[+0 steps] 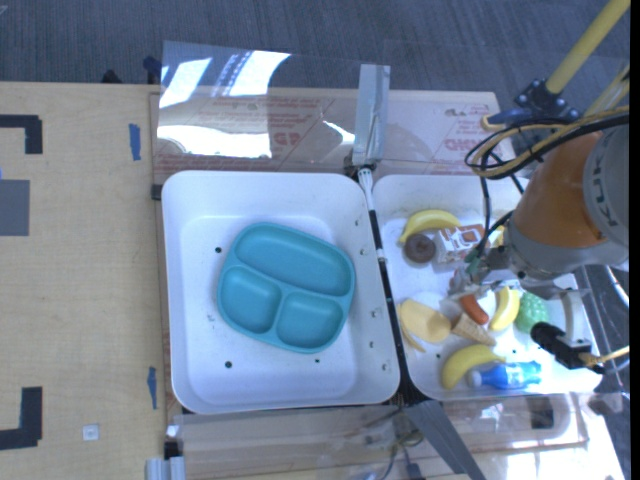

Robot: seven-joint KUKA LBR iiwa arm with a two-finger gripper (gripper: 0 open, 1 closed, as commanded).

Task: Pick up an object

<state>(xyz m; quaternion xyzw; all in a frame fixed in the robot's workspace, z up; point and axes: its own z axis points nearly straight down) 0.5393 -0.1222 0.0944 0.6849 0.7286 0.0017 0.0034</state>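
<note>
grey arm with orange band (560,203) reaches in from right, over right bin (392,268); pincer (478,286) low among clutter there, finger state cannot tell; right bin holds banana (428,224) near top, second banana (466,363) near front beside blue bottle (510,375), pale yellow piece (422,321), green item (533,310); left bin (190,298) holds teal divided plate (285,286), well apart from pincer

A teal, three-compartment plastic tray (287,287) lies in the plain white shallow left bin (190,218). The white right bin (425,378) holds two yellow bananas (430,222), a blue bottle (508,375) and a green toy (533,310). The bench (70,268) is pale tan wood.
</note>
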